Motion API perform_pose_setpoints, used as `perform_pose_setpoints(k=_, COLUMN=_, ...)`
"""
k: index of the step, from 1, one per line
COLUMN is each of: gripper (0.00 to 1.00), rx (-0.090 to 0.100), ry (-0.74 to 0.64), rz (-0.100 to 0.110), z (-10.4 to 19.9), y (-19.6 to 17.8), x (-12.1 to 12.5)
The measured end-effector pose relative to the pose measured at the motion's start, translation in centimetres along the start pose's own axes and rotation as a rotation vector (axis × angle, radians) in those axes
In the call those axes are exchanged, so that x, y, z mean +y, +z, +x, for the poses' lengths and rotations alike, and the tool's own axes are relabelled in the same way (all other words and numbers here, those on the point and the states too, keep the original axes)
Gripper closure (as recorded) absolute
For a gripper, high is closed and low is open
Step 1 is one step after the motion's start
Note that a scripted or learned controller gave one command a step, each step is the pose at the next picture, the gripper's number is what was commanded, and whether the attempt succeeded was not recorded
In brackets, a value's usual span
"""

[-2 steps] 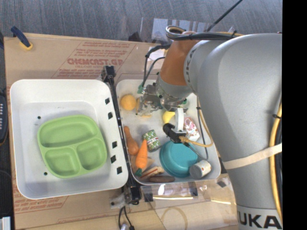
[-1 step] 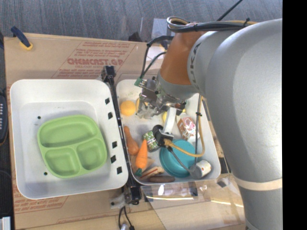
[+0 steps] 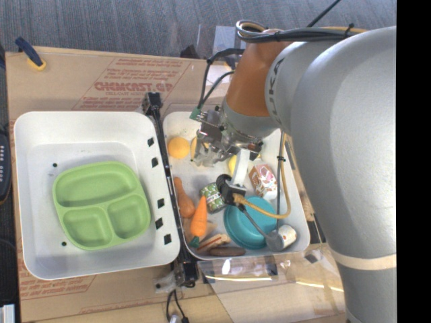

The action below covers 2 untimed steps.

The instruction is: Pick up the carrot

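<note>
The grey arm (image 3: 337, 147) fills the right of the frame, its orange band at upper centre above the right bin (image 3: 296, 227). The left bin (image 3: 27, 180) holds a green divided tray (image 3: 101, 204). In the right bin a teal bowl (image 3: 249, 224) sits at lower centre, and a yellow lemon-like fruit (image 3: 178, 148) lies in the upper left corner.

The gripper (image 3: 214, 150) hangs over the upper part of the right bin, just right of that fruit; whether it is open or closed I cannot tell from this slant.

The carrot (image 3: 199, 217) lies below it, near the bin's left wall, its green top toward the bottom of the frame. A longer orange piece (image 3: 182, 195) lies just beside it on the left, and brown items (image 3: 215, 244) crowd its leafy end.

To do this step well, the gripper should probably travel toward the lower left, centre over the carrot's thick orange body, and close across its width, keeping clear of the neighbouring orange piece and the wall.
</note>
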State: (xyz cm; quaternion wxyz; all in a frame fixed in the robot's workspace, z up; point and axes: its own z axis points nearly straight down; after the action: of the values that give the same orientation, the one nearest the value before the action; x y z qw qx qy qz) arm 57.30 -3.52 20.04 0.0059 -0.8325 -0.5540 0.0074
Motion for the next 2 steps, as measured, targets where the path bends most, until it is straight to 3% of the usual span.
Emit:
perform_pose_setpoints(k=1, gripper=1.00, rx=0.003, ry=0.215, rz=-0.003, z=1.1, y=1.0, x=-1.7)
perform_pose_setpoints(k=2, gripper=1.00, rx=0.002, ry=0.411, rz=-0.009, z=0.6, y=-3.4, x=-4.3)
